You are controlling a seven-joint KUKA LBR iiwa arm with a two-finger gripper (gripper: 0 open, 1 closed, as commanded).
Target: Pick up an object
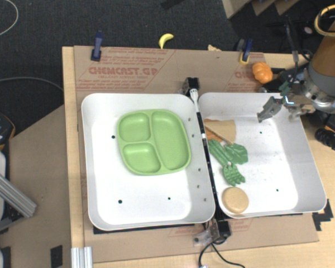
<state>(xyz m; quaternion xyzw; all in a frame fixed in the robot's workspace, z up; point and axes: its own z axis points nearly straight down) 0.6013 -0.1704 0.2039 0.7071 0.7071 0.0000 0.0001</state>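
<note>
Two shallow white bins are sitting side by side on the worktop (128, 71), and the grey arm is reaching in from the right with its pincer (269, 109) hanging over the far edge of the right bin (285, 166), grasping nothing; its grip cannot be made out. Along that bin's left side are lying a tan wedge (222, 129), a green leafy toy (229, 158) and a round tan piece (235, 200). A green divided plate (154, 142) is resting in the left bin (100, 194).
</note>
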